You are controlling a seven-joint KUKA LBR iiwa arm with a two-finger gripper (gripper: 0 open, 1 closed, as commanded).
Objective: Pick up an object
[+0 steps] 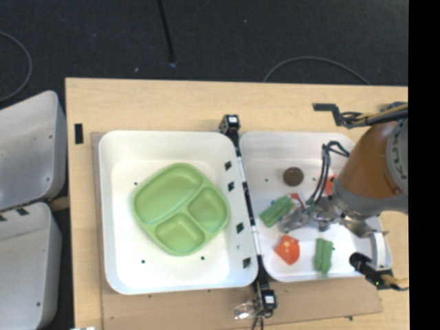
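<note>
Camera view showed the bench (82,108) from above at a slant, with two shallow white bins set side by side on it. Left bin (117,267) carried a green divided plate (180,208) with three compartments, lying roughly at the bin's centre and apart from every wall. Right bin (268,143) carried the loose objects: a small brown round object (293,177) near the far side, a green block (275,211) lying tilted near the bin's left wall, a red object (289,250) toward the near side, and a second green block (324,255) just to the right of the red one. The arm (375,167) entered from the right, its orange band above the wrist, and reached down into the right bin. The gripper (302,218) sat low among the objects, just beside the tilted green block and above the red object in the frame. The state of the jaws could not be determined, because the metal parts at the wrist end blurred together. No object was visibly held. A small red part (330,185) showed beside the wrist cabling. Black clips (229,123) stood along the seam between the two bins.
</note>
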